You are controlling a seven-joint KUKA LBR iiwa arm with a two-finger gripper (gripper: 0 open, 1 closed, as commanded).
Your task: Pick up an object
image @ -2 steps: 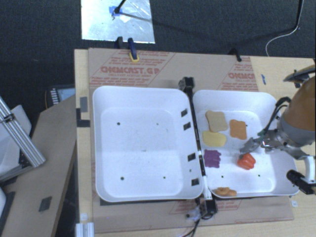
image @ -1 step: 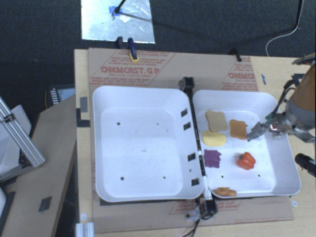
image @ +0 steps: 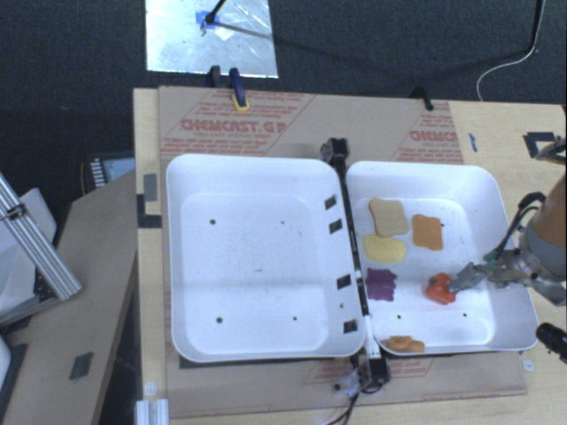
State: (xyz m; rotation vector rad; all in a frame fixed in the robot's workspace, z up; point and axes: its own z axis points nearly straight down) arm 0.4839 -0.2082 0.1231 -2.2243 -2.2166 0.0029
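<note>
The right bin (image: 469, 326) holds several small toy foods: a tan slice (image: 387, 217), an orange piece (image: 427, 232), a yellow piece (image: 384, 250), a purple piece (image: 381, 284), a red piece (image: 438, 289) and a small orange piece (image: 407, 343) by the front rim. My gripper (image: 463, 280) reaches in low from the right. Its tip lies right beside the red piece, on that piece's right side, touching it or nearly so. Nothing is visibly lifted off the bin floor.
The left bin (image: 257, 255) sits beside the right one, with a black divider strip (image: 350, 255) between them. A shiny foil sheet (image: 210, 25) lies on the dark floor at the back. A metal frame (image: 31, 246) stands at the left.
</note>
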